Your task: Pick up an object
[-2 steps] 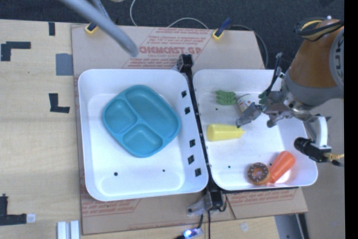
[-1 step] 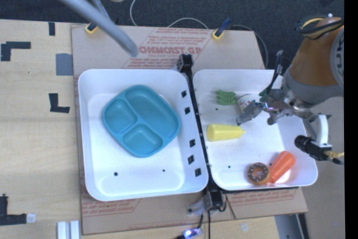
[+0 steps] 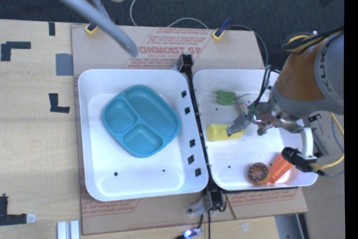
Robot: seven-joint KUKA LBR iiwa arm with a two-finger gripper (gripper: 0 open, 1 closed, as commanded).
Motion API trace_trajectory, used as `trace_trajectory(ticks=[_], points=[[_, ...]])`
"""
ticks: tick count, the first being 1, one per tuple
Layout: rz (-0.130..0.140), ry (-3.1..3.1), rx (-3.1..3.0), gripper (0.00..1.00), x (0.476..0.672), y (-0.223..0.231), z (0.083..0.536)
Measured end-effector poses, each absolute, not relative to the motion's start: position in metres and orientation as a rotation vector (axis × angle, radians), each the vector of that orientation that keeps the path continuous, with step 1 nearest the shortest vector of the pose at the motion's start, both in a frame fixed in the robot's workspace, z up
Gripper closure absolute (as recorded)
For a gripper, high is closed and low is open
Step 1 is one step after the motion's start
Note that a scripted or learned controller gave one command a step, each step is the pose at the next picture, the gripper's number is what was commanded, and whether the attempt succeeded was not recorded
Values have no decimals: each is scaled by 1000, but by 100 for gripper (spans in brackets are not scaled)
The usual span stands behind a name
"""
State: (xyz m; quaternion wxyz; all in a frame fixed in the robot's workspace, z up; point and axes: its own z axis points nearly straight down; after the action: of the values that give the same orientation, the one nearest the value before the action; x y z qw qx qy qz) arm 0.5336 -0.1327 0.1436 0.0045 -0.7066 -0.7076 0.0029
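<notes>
In the right bin (image 3: 240,179), a yellow block (image 3: 217,132) lies near the left wall. A small green leafy piece (image 3: 226,97) sits behind it. At the front are a brown doughnut (image 3: 258,173) and an orange carrot-like piece (image 3: 279,169). My gripper (image 3: 249,128) hangs low over the middle of this bin, open, with its fingers spread. The left finger (image 3: 236,127) reaches the yellow block's right end. Nothing sits between the fingers.
The left bin (image 3: 92,173) holds a blue divided plate (image 3: 141,119). A black divider with clips (image 3: 192,120) runs between the bins. The grey arm with its orange band (image 3: 299,78) comes in over the right bin's right side. Cables trail near the wrist.
</notes>
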Motion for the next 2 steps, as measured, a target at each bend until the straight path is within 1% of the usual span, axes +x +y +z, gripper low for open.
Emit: trace_trajectory(ticks=[1,2], points=[[8,-2218,-2214,0,532,-132,87],[9,-2218,-2211,100,533,-131,98]])
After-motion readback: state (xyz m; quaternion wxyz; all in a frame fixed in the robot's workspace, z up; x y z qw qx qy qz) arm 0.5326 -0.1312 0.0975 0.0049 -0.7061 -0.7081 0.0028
